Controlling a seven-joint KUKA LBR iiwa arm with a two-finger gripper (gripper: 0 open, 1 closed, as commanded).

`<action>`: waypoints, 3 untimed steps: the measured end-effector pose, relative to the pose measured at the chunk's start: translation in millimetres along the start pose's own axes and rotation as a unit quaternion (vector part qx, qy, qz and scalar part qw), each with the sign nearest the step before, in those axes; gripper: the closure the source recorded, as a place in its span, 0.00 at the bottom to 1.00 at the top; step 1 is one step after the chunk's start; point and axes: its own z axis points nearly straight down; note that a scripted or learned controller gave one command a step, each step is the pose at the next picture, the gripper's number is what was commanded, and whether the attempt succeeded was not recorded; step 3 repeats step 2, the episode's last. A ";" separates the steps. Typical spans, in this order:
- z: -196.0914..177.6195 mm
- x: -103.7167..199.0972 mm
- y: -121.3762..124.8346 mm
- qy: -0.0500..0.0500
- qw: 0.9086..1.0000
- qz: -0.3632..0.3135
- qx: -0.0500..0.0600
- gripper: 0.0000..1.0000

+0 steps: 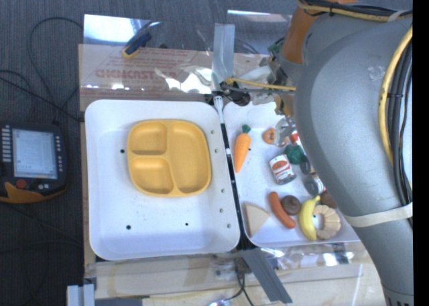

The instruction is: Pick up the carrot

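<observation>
The carrot (241, 150), orange with a small green top, lies in the right bin (258, 114) close to its left wall, green end pointing away from me. The grey arm covers the bin's right side. My gripper (286, 126) hangs low over the bin, to the right of the carrot and apart from it, near a small orange ring (269, 136). Nothing of the carrot is between its jaws.
The left bin (107, 231) holds a yellow divided plate (167, 157). With the carrot are a small can (282, 169), a red sausage (281, 209), a brown mushroom (291, 203), a banana (308, 218), a tan wedge (255, 216) and a tan ring (328, 221). A control pendant (30, 161) lies far left.
</observation>
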 end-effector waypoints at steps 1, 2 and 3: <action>95.0 -83.5 43.8 -0.003 1.000 -0.014 0.000 0.00; 85.2 -83.0 42.8 -0.003 1.000 -0.016 0.000 1.00; 85.2 -83.0 42.8 -0.003 1.000 -0.016 0.000 1.00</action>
